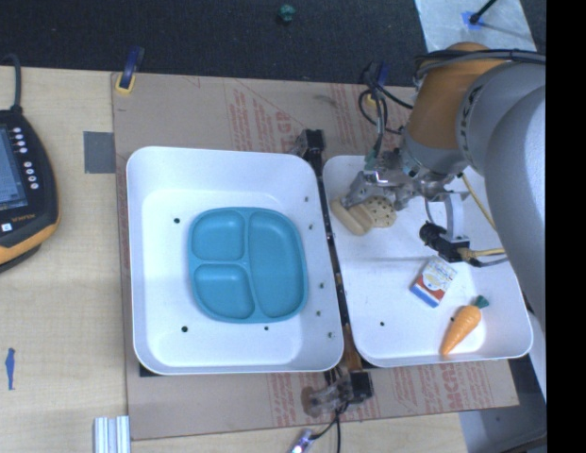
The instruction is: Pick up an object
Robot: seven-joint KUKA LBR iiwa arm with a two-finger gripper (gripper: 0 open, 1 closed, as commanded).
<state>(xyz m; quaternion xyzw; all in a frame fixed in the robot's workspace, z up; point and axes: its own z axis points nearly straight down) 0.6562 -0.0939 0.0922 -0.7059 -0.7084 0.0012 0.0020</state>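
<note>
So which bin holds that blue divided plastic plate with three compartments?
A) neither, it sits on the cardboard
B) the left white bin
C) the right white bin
B: the blue divided plastic plate lies in the middle of the left white bin, away from the toy carrot.

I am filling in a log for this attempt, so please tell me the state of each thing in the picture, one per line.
pincer: low over the top-left corner of the right bin, at the tan object
tan object: lying in the right bin, under the pincer
small carton: lying flat, untouched
toy carrot: lying near the bin's lower rim
blue divided plate: flat in the left bin
right bin: holds three objects
</note>
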